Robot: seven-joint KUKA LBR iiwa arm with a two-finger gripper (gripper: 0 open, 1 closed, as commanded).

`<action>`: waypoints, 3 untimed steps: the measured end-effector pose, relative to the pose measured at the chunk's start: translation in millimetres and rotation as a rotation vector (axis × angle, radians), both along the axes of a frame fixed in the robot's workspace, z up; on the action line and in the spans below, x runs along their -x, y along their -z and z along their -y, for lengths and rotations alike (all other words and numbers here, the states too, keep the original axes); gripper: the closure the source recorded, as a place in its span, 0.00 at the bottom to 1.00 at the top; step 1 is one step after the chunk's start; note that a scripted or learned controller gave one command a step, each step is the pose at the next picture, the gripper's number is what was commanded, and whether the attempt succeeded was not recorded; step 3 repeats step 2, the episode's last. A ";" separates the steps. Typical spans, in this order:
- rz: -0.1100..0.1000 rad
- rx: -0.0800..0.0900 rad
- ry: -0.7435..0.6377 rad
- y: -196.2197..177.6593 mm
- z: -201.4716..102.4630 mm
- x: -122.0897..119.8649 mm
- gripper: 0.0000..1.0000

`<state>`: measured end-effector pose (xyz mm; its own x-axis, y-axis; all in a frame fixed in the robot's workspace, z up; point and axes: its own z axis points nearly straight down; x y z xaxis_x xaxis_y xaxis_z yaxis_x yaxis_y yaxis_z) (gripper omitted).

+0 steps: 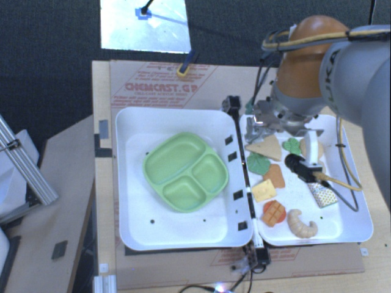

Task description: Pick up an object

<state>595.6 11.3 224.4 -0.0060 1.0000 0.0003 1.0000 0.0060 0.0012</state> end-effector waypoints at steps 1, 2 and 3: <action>0.001 0.000 -0.001 6.3 -52.0 -8.2 1.00; 0.000 -0.001 0.000 -9.7 -60.1 -3.1 1.00; 0.000 -0.001 0.000 -9.7 -60.1 -3.1 1.00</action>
